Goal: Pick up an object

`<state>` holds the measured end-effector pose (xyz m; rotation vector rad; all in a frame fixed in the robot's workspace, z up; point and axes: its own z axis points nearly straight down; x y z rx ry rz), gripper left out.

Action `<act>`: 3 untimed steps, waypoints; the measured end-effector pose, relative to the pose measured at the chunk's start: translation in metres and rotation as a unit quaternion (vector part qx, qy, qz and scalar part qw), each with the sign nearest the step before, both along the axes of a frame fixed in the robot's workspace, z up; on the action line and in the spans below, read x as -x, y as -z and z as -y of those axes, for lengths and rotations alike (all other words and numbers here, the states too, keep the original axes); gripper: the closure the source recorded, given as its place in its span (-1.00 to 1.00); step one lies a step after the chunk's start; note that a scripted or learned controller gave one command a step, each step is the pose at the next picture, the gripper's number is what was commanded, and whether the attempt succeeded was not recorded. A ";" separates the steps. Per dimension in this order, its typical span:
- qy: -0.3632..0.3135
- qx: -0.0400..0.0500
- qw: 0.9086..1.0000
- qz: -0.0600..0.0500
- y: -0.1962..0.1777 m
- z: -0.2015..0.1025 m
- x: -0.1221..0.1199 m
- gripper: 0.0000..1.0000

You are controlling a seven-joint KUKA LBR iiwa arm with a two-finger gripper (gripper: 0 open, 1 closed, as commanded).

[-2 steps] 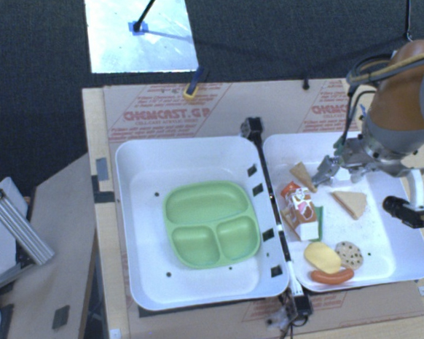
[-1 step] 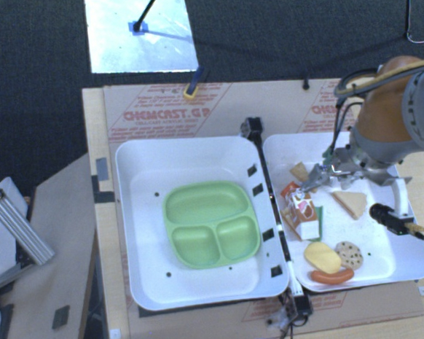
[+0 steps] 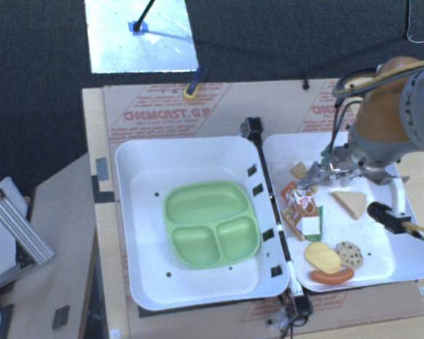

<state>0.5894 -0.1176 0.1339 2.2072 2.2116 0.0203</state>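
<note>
Gripper (image 3: 316, 176) lowered into right bin (image 3: 416, 259), among toy food crowding its left half: cracker (image 3: 298, 171), bread slice (image 3: 352, 204), cookie (image 3: 348, 254), sausage (image 3: 331, 276). Finger state impossible to tell; nothing seen clamped. Green divided plate (image 3: 209, 224) alone in left bin (image 3: 138, 207)

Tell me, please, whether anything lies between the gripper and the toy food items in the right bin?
Nothing visible does. The gripper hovers over the right bin, close to the tan piece and above the red-and-white packet. The bread wedge, potato, cookie and sausage lie uncovered nearer the front.
</note>
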 end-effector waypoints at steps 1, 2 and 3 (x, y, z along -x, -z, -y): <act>0.001 0.000 1.000 0.001 -0.010 0.000 -0.001 1.00; -0.002 -0.001 1.000 -0.007 -0.074 0.003 -0.005 1.00; -0.002 -0.001 1.000 -0.009 -0.092 0.003 -0.006 1.00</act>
